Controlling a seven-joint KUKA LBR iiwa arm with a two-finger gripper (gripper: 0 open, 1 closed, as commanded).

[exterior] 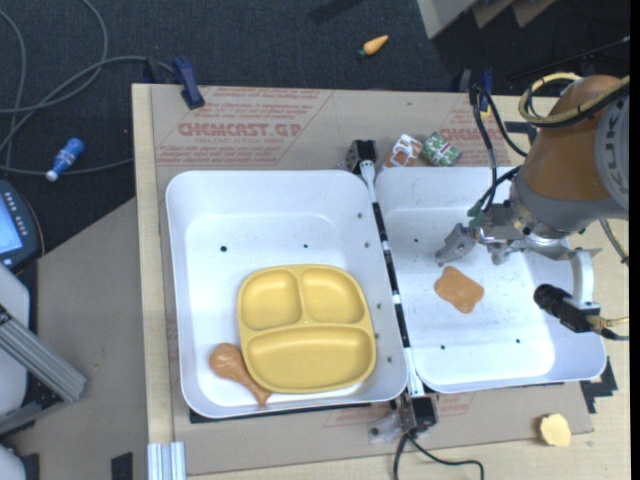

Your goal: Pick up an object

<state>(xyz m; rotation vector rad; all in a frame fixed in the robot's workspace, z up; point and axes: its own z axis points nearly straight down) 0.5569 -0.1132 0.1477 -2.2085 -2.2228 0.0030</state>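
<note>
The pincer (462, 247) hangs spread open just above the tan block (459, 290), gripping nothing

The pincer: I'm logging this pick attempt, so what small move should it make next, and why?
Probably a short shift toward the brown block, then straight down. The pincer hovers in the right bin, just above and slightly left of the block, with nothing between its fingers. The block lies apart from the bin walls, so a centred descent looks feasible.
</note>
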